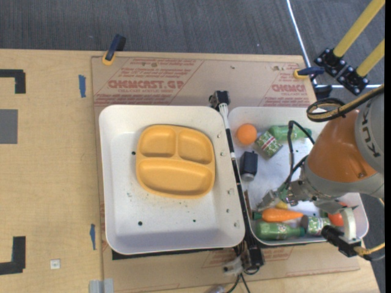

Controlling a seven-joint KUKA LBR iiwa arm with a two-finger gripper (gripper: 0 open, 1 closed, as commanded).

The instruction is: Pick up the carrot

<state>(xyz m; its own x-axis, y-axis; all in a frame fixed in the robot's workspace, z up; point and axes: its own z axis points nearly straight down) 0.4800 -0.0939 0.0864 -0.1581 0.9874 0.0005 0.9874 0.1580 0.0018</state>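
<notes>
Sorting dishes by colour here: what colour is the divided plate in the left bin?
The divided plate is yellow-orange, plain with no pattern, seen clearly in the camera view.

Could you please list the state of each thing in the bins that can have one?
carrot: lying flat in the right bin, not lifted
gripper: low over the carrot, holding nothing that I can see
yellow divided plate: upright in the left bin
orange ball: resting loose
green bottle: lying on its side
green can: tipped over
</notes>
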